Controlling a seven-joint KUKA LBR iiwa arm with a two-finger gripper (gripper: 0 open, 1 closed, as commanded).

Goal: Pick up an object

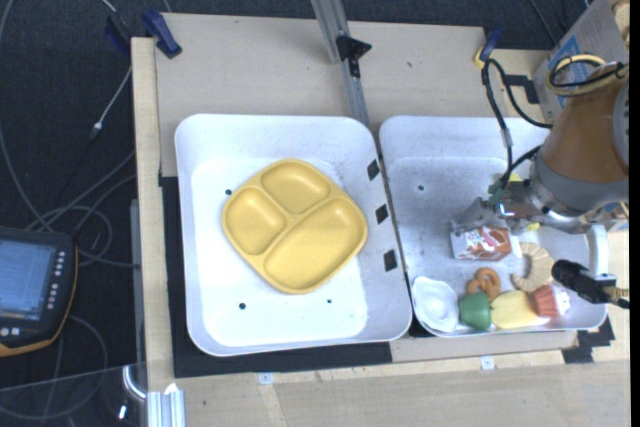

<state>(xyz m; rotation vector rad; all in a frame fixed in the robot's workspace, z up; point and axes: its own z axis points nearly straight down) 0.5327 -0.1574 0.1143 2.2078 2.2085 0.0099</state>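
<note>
The tool (497,212) hangs low in the right bin (430,155), just above the red-and-white packet (483,242) — whether it is open I cannot tell. The packet lies flat directly beneath (toward the tabletop's front-right corner), nothing visibly held.

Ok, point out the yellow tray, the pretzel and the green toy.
yellow tray (295,237), camera view, centre where its dividers meet.
pretzel (483,281), camera view, middle of its twist.
green toy (476,312), camera view, its rounded top.
</note>
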